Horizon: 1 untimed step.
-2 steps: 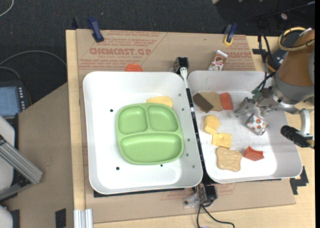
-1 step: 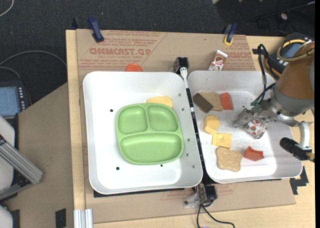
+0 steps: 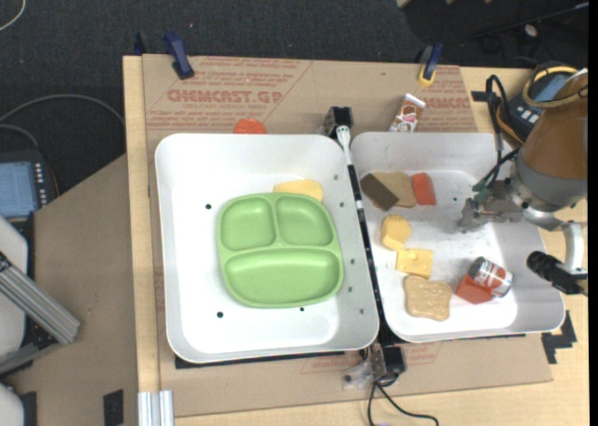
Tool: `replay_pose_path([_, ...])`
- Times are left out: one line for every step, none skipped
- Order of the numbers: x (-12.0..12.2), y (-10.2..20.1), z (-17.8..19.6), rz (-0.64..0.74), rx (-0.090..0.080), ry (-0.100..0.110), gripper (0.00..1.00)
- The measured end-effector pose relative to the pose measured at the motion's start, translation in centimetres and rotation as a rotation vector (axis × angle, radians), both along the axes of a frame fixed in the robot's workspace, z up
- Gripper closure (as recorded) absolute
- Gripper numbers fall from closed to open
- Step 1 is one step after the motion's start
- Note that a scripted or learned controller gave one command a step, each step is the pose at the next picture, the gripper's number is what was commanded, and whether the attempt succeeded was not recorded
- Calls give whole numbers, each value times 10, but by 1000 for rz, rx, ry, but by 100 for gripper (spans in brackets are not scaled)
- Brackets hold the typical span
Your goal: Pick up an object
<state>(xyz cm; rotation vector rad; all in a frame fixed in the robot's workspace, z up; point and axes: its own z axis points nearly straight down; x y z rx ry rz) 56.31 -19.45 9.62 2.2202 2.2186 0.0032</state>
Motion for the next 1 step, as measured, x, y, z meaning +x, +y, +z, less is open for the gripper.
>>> replay_pose_path([0, 0, -1, 0, 0, 1, 0])
